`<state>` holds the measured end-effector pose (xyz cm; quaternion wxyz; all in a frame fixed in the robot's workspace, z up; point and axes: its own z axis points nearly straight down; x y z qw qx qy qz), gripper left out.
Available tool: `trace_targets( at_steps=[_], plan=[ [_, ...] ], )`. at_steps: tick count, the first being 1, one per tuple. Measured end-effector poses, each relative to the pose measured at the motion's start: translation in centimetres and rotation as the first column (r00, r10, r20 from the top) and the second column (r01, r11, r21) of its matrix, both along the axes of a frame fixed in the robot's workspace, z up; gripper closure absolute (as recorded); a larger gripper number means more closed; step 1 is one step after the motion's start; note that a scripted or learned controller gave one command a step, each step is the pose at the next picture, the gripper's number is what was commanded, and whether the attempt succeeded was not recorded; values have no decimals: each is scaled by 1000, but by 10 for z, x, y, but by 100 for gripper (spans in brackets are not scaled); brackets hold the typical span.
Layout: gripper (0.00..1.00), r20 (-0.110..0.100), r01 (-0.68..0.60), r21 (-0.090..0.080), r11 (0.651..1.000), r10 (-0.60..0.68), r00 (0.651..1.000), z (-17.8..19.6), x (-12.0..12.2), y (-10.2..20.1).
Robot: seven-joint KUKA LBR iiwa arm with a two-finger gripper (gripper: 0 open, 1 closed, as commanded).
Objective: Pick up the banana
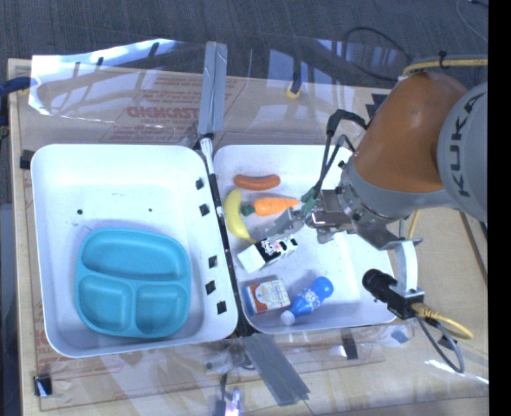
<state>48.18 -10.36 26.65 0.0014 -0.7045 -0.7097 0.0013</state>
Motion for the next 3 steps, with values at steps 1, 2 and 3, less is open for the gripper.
trace_targets(
  at_steps=[1,2,3],
  plan=[
    [0,2,-595,0,804,595,804,-46,60,-10],
    [0,3,-691,-9,723,691,723,-130,92,-7],
    [0,2,-389,-1,921,389,921,-175,117,-34]
  ],
)
